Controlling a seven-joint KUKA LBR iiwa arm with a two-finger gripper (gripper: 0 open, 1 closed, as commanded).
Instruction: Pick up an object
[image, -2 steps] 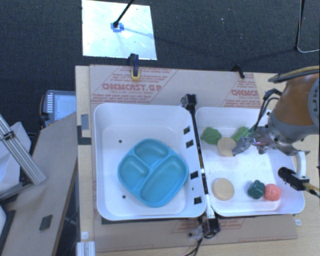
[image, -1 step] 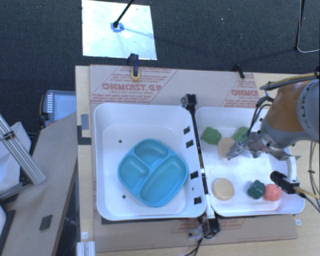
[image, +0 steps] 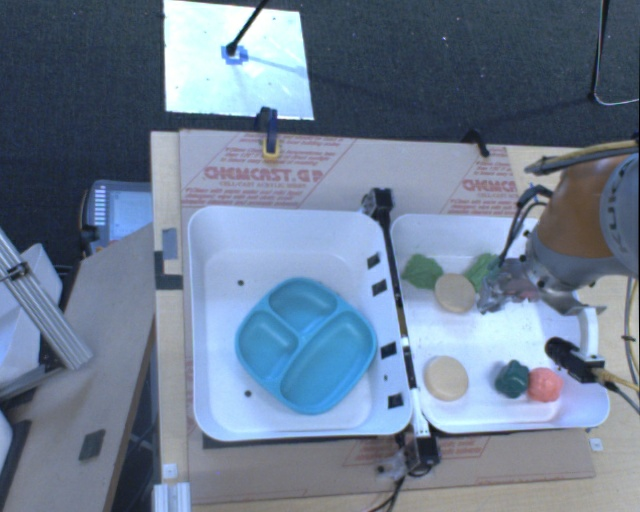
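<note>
In the camera view, the end effector (image: 492, 296) is low over the right bin (image: 570, 415), in its upper part, and the grey arm with the orange band (image: 585, 200) comes down to it from the right side. How the end effector stands I cannot tell, because it is small and dark here and the wrist covers part of it; nothing can be seen held in it. Just to its left, almost touching, lies a pale round piece (image: 455, 293). Further left of that one is a light green leafy piece (image: 422, 270), and a second green piece (image: 482, 268) lies just above the end effector, partly hidden by it. Below the end effector, toward the front wall of the bin, there is a second pale round piece (image: 446, 378) to the lower left, and to the lower right a dark green piece (image: 513, 379) with a pink-red round piece (image: 544, 385) touching it. Well apart to the left, in the left bin (image: 215, 250), a blue plate with compartments (image: 305, 344) lies flat. Both bins rest on the bench (image: 300, 165).
</note>
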